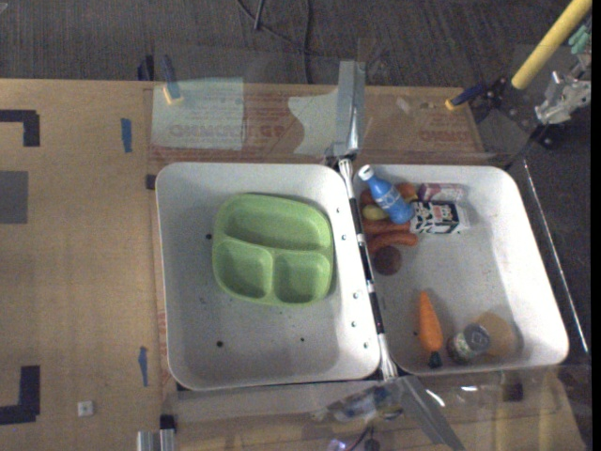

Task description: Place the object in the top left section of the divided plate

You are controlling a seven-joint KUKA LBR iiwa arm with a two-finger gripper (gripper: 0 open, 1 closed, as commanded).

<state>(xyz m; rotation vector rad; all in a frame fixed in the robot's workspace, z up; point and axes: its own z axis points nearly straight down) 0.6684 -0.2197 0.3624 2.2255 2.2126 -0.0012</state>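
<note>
A green divided plate (219,244) lies in the left bin (188,336), toward its far half. It has one long section on the far side and two smaller ones on the near side, and all three are bare. The loose objects are in the right bin (526,261). A blue bottle (383,195), a cow-patterned milk carton (438,216), a brown sausage (392,239) and a dark round item (387,260) cluster at its far left. An orange carrot (429,321), a small can (467,345) and a tan item (499,334) lie near its front.
A metal divider (362,271) runs between the two bins. A yellow rod (554,36) and a metal clamp (561,97) stand off the bench at the far right. Blue tape marks and a taped sheet (202,111) lie on the wooden bench behind the left bin.
</note>
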